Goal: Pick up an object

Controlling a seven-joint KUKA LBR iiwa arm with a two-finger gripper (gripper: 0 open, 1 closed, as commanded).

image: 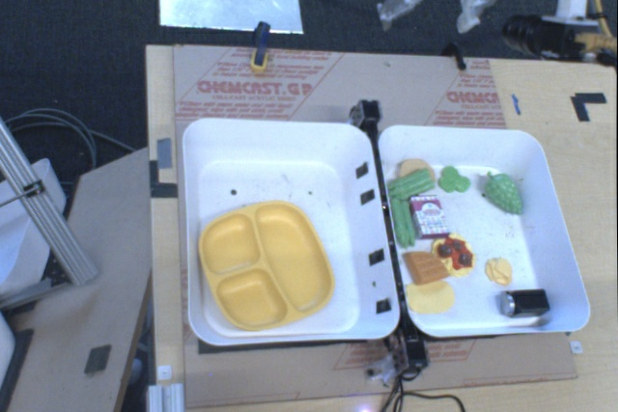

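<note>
The left bin (pixel 290 142) held a yellow divided tray (pixel 266 262), while the right bin (pixel 541 171) gathered the small toy foods, presumably so a grasp could be tried there. Among them lay green beans (pixel 406 200), a grape bunch (pixel 503 192), a small red carton (pixel 428 215) and a dark can (pixel 522 303). The gripper (pixel 439 3) hung well above and behind the bins, fingers spread and pinching nothing, likely poised before descending.

Bench (pixel 290 77): flat board surface under a printed protective sheet. Resting directly on it, two shallow white bins side by side, touching at centre. Left bin (pixel 280 145) sits toward 9 o'clock, right bin (pixel 550 198) toward 3 o'clock. A yellow clamp (pixel 260 48) grips the bench edge at 12 o'clock.
</note>
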